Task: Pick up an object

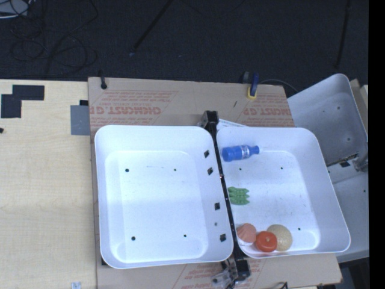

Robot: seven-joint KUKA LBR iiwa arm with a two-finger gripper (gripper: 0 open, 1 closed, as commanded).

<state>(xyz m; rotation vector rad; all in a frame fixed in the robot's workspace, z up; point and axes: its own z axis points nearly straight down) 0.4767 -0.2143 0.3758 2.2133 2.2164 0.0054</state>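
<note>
Nearest you, a red round piece point(266, 241) is sitting between a pink one point(246, 232) and a cream one point(280, 236), all crowding the right bin's point(325, 179) front corner. Beyond, a green object point(239, 195) is lying alone; farther still, the blue bottle point(239, 153). You're better off targeting those isolated ones. The gripper's state I cannot tell.
</note>
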